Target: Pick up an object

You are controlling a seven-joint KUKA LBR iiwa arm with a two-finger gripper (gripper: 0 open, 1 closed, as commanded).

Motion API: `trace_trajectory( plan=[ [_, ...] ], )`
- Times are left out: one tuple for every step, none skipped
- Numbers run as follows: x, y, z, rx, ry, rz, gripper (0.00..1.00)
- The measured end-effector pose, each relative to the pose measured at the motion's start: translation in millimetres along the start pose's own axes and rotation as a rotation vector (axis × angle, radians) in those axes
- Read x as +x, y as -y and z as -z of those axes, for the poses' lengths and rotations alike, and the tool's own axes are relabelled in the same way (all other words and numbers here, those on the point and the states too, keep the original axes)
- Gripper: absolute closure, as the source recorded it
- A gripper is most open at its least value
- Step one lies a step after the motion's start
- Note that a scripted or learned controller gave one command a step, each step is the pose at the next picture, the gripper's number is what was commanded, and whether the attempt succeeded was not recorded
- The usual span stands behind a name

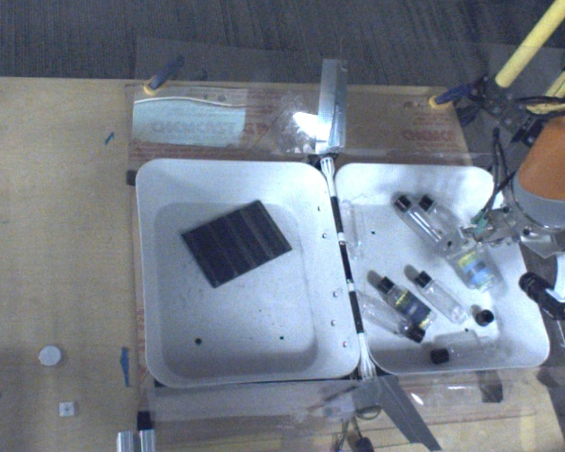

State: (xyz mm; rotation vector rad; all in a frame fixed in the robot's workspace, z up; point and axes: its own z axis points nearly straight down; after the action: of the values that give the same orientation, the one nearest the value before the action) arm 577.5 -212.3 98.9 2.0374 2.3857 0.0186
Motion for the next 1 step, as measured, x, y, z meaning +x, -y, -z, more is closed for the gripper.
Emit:
trace_trajectory(
  plan=[
    [35.7,-31.5,97.4,0.01,0.006,-0.031,1.0]
  ],
)
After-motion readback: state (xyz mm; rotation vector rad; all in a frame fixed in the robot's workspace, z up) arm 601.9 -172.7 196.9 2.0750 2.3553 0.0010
